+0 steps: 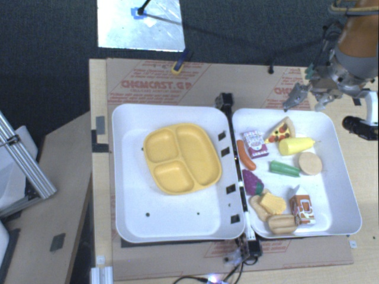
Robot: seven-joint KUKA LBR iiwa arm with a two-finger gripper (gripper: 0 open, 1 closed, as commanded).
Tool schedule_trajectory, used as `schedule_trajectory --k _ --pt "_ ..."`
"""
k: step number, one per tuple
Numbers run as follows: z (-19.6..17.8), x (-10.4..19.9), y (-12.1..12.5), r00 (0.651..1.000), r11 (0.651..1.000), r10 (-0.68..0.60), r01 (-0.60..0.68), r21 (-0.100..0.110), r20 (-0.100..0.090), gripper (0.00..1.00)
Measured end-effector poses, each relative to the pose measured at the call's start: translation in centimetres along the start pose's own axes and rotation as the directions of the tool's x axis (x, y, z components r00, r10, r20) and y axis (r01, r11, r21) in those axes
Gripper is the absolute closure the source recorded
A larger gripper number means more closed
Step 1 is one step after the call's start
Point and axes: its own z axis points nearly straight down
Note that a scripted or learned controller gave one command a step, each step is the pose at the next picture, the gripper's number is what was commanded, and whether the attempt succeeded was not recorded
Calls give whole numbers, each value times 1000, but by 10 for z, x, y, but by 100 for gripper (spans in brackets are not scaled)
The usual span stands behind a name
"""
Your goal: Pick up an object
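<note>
My gripper [308,102] hangs above the far rim of the right bin [343,176]. Its fingers are spread open with nothing between them. Several toy foods lie in that bin. Closest to the gripper is a pizza slice [280,130], then a yellow corn piece [296,145] and a purple-and-white carton [255,143]. A red sausage [246,154], a green pepper [284,168] and a round tan cookie [310,163] sit mid-bin. Nearer the front are a purple grape bunch [253,183], a cheese wedge [273,203], a bread roll [282,223] and an orange carton [302,209].
The left bin [127,206] holds a yellow divided plate [179,157]. A black divider strip [232,158] runs between the bins. A shiny metal sheet [141,16] lies beyond the bench at the back left.
</note>
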Motion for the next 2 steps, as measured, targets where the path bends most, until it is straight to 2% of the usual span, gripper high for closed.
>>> schedule_trajectory --k 1,2 --pt "45 -7 -4 1000 1000 2 -2 3 0 0" --pt "105 1 -6 1000 1000 1 -1 5 -2 0"
